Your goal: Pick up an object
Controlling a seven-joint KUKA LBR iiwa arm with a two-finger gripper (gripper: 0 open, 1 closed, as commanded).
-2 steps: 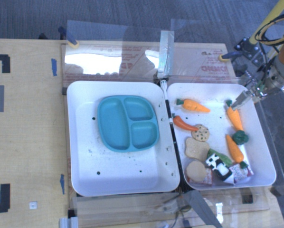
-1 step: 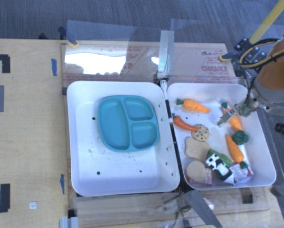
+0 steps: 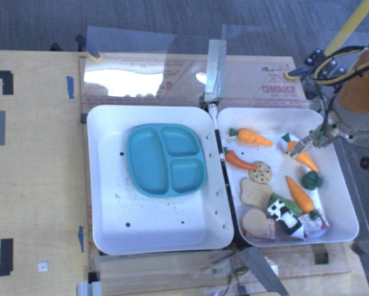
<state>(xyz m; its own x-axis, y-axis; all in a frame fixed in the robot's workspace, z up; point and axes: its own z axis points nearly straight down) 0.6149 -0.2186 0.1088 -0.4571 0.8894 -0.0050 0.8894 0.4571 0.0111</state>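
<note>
Two white bins sit side by side on your table. Your tool [image 3: 305, 145] hangs low in the right bin [image 3: 348, 211], just above a small carrot [image 3: 306, 160] whose long axis runs diagonally toward the bin's near-right corner. Whether the tool is released or clenched, you cannot tell.

Layout: two bins side by side on the desk [image 3: 30, 165].
The left bin [image 3: 104, 221] holds a divided tray [image 3: 166, 160] near its centre. The right bin [image 3: 344, 217] holds carrots [image 3: 253, 137], a cookie [image 3: 260, 173], bread slices [image 3: 255, 193] and broccoli [image 3: 311, 180]; the gripper [image 3: 305, 145] sits over its rear right part.
</note>
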